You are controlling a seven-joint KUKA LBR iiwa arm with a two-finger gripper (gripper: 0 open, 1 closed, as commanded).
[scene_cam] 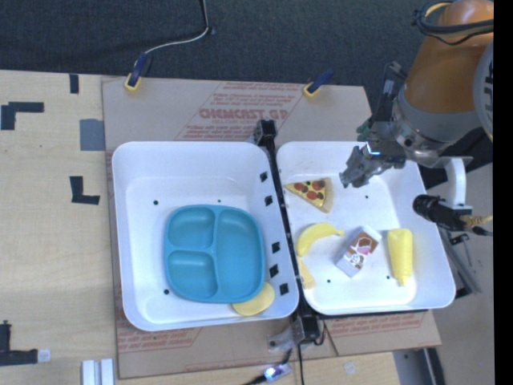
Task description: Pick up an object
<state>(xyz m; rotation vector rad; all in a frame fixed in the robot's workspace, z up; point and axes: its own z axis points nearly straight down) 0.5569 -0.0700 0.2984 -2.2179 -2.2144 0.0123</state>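
I see my end effector (pixel 355 175) above the right white bin (pixel 417 295), just right of the triangular toy pizza slice (pixel 311 192). It holds nothing; I cannot tell how wide it is. I think I am reaching, and next I must go down onto the slice.

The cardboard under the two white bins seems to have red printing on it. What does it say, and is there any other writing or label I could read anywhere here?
"CHEMCAST GP", in red, on the cardboard sheet; the smaller red lines beneath it are too blurred to read.
The small carton in the right bin has a printed picture, but any words are too small to read.
Nothing else legible.
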